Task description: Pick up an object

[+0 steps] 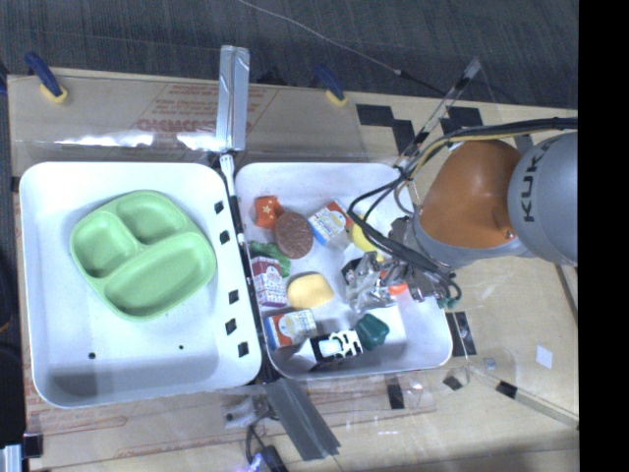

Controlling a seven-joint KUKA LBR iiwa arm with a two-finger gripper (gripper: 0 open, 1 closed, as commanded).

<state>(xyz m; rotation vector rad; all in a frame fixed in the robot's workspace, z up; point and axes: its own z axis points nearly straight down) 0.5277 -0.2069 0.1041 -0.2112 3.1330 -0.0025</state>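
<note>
Bins sit side by side on the worktop [295, 101], and the near edge of the right bin [432, 347] holds the closest items: a black-and-white toy [337, 346] lying against the front wall, a dark green piece [372, 329] just beside it, and a small printed carton [291, 326] to their left. A step farther in lie a yellow rounded piece [310, 290] and a flat packet [267, 285] along the divider. The hand [366, 281] hangs low over the middle of this bin, just above the dark green piece; cables and metal parts crowd it, so whether it is spread or pressed together I cannot tell, and nothing can be seen pinched in it. Beyond it rest a brown disc [293, 234], a red piece [267, 209] and a small colourful box [329, 225]. The grey arm [550, 200] with its orange band enters from the right. The left bin [59, 362] carries a green divided plate [143, 251].
</note>
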